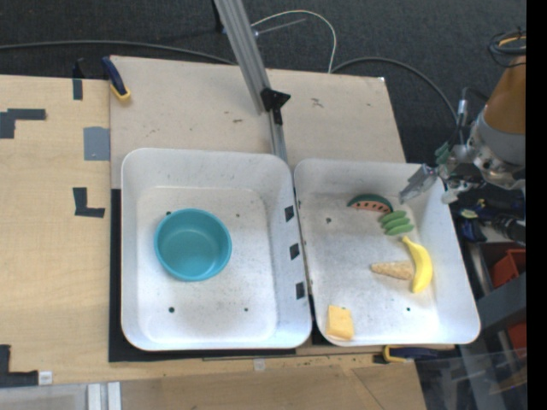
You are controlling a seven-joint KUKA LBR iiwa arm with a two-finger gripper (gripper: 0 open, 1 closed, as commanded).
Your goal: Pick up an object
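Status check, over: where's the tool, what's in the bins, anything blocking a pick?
Tool over right bin's far right edge, holding nothing. Watermelon slice, banana untouched. Nothing blocking.

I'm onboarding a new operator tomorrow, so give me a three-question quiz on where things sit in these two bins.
1. True or false: the teal bowl sits in the same bin as the banana.
2. Which item lies nearest the gripper? A) yellow cheese wedge B) watermelon slice C) teal bowl
3. Fill in: the green piece lies between the watermelon slice and the ____.

Key
1. False: the bowl is in the left bin, the banana in the right bin.
2. B.
3. Banana; a tan piece lies just left of it.
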